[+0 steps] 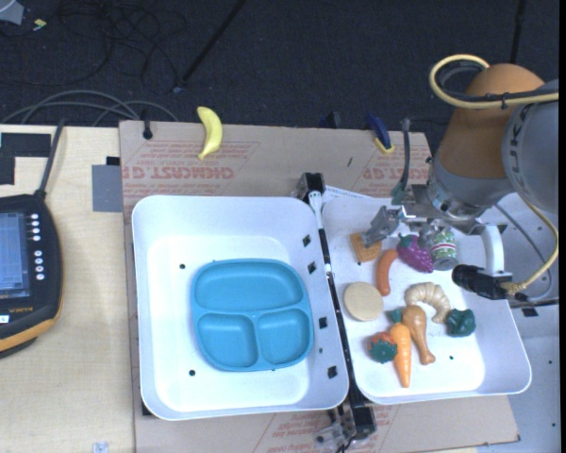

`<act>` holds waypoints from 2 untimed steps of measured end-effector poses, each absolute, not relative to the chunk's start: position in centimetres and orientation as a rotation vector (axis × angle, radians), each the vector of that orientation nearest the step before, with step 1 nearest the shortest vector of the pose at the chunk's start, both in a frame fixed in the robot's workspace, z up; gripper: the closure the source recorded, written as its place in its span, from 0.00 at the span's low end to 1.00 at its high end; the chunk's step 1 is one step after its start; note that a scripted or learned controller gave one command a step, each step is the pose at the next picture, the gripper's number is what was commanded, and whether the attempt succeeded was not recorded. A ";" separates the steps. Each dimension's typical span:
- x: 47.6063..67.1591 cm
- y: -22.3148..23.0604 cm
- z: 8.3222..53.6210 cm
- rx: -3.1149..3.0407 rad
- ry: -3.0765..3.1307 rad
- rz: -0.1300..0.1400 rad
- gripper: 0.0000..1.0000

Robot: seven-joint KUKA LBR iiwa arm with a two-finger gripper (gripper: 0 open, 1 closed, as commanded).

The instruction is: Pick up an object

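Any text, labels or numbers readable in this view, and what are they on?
"CHEMCAST", seen upside down and only roughly legible, is printed in red on the brown paper-covered board under the bins.
The black handheld controller's lit screen shows lines of text, too small to read.
Nothing else is readable.

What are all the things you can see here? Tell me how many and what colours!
Bins: two, white, side by side on the bench.
Tray: one, blue, left bin.
Banana: one, yellow, behind the left bin.
Toy food: about ten pieces, right bin, including a carrot, grapes, a round cream piece.
Tablet: one, orange-edged, far left.
Arm: one, grey and orange, over the right bin.
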State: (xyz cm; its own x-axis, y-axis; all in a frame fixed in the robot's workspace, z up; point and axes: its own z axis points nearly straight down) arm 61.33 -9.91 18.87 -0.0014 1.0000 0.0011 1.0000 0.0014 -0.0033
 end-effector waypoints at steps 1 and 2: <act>58.7 -9.5 8.3 -2.218 -2.218 0.006 0.00; 58.8 -9.7 9.8 -2.225 -2.212 0.003 1.00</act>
